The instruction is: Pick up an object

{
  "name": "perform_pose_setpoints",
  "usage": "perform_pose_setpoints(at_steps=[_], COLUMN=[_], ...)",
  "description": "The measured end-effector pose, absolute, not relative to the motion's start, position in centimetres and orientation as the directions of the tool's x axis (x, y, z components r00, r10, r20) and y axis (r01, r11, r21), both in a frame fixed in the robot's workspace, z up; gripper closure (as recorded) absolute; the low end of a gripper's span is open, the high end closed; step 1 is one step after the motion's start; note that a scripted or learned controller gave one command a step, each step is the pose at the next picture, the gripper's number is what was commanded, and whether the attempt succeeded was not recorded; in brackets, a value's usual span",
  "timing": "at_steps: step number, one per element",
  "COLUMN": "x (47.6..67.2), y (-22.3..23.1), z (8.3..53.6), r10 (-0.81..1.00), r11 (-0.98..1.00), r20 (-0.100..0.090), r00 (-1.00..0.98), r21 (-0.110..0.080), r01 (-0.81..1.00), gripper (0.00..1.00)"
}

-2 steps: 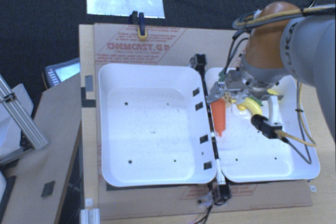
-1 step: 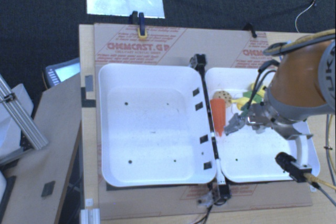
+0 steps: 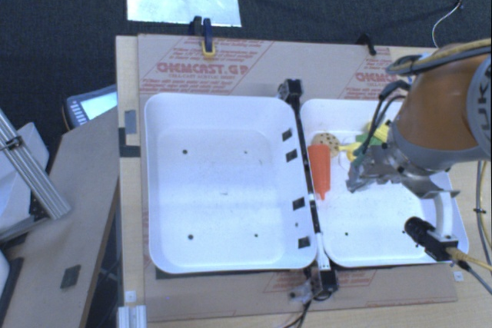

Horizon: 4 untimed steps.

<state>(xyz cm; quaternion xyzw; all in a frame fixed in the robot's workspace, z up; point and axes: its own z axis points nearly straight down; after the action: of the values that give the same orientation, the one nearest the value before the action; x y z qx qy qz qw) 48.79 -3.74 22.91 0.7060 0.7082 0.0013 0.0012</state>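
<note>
Dark carpet surrounds a cardboard-covered surface (image 3: 231, 65) bearing two white bins; the pincer (image 3: 360, 176) hangs low in the right bin (image 3: 384, 242), just beside an orange carrot-shaped object (image 3: 320, 169); its grip cannot be made out; nothing looks lifted, so picking remains.

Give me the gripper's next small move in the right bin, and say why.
Probably a short shift toward the divider, then down onto the orange carrot-shaped object. The gripper sits just beside it over the right bin, with nothing seen in its grasp, and that object lies apart from the yellow-green pieces, so it looks like the easiest pick.
</note>
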Motion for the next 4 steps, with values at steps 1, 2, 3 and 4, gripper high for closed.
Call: perform_pose_setpoints(at_steps=[1, 2, 3, 4], x=[48.8, 48.7, 48.7, 48.7], y=[1.6, -6.2, 2.9, -11.6], z=[25.5, 27.0, 31.0, 33.2], r10=[1.0, 1.0, 1.0, 1.0], r11=[0.009, -0.006, 0.013, -0.009], r20=[0.002, -0.003, 0.002, -0.004], r00=[-0.009, 0.006, -0.013, 0.009], r21=[0.004, 0.004, 0.006, 0.006], r01=[1.0, 1.0, 1.0, 1.0], gripper=[1.0, 1.0, 1.0, 1.0])
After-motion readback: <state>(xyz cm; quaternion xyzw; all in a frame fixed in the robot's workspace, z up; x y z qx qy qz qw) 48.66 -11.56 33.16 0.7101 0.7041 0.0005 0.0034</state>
